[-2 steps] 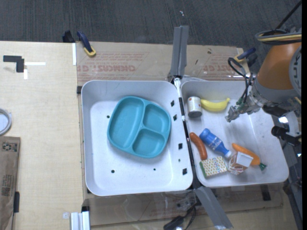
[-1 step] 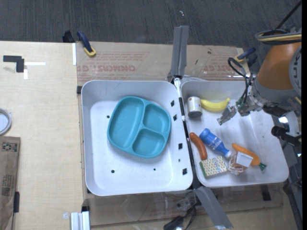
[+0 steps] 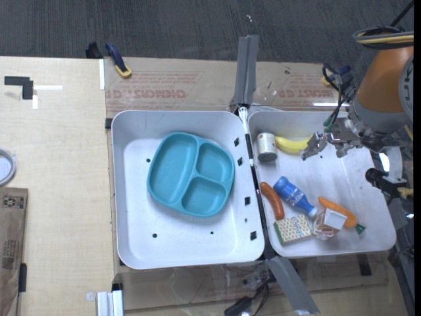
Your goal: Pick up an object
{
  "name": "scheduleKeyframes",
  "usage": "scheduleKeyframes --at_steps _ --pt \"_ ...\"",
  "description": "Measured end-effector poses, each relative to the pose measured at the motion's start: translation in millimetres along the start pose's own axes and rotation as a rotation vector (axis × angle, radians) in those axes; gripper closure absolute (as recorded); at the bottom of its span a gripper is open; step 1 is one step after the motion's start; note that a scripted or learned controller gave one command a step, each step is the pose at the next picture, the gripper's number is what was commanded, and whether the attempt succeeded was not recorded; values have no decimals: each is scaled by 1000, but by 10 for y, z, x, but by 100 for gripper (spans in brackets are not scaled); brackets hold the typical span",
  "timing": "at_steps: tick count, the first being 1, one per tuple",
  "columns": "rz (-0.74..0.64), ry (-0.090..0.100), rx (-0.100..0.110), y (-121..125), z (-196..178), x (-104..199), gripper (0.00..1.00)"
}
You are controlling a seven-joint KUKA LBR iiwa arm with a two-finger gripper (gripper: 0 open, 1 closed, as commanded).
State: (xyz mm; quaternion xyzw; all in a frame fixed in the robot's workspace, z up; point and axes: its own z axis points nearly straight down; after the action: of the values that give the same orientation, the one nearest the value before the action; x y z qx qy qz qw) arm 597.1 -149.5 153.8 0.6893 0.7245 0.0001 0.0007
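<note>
My gripper (image 3: pixel 325 149) hangs over the back of the right bin (image 3: pixel 358 180), below the grey arm with its orange band. Its fingers stand open with nothing between them. Just left of it lies a yellow banana (image 3: pixel 288 143), whose right end is close to the left fingertip. A small silver can (image 3: pixel 266 145) stands beside the banana. Nearer the front lie a red sausage (image 3: pixel 272 200), a blue bottle (image 3: pixel 294 196), an orange carrot (image 3: pixel 337 210), a chequered packet (image 3: pixel 293 229) and a small red and white box (image 3: pixel 327 223).
The left bin (image 3: pixel 131 229) holds a blue divided plate (image 3: pixel 191 174). A grey metal divider (image 3: pixel 247 71) runs between the two bins at the back. Cardboard lies behind the bins, and a wooden bench top extends to the left.
</note>
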Motion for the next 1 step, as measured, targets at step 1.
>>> scheduleKeyframes --at_steps 1 --pt "16 1 5 -724 633 288 0"
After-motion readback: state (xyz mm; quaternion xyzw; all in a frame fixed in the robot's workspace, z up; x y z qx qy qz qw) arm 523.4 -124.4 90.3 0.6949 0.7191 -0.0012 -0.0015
